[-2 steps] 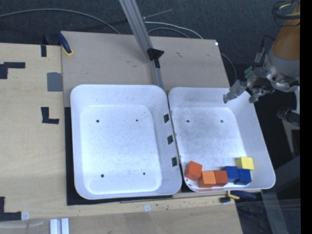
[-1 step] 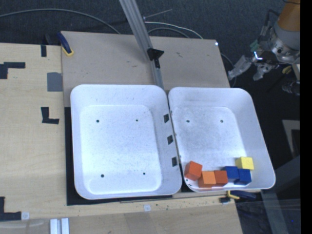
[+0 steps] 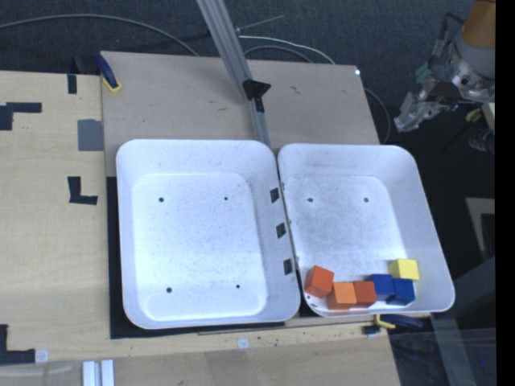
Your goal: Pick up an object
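Several small blocks lie along the near wall of the right bin [image 3: 418,183]: an orange-red block [image 3: 320,280], an orange block [image 3: 344,293], a reddish block [image 3: 364,292], blue blocks [image 3: 393,288] and a yellow block [image 3: 405,268]. My gripper [image 3: 410,117] hangs off the bench at the upper right, beyond the right bin's far corner and well away from the blocks. Nothing shows between its fingers. The arm's orange band [image 3: 481,18] shows at the top right.
The left bin [image 3: 129,215] lies beside the right one. A slanted metal pole [image 3: 229,47] crosses the back of the bench. Cables run over the dark floor behind. A blue-and-yellow clamp [image 3: 109,72] sits at the bench's back left corner.
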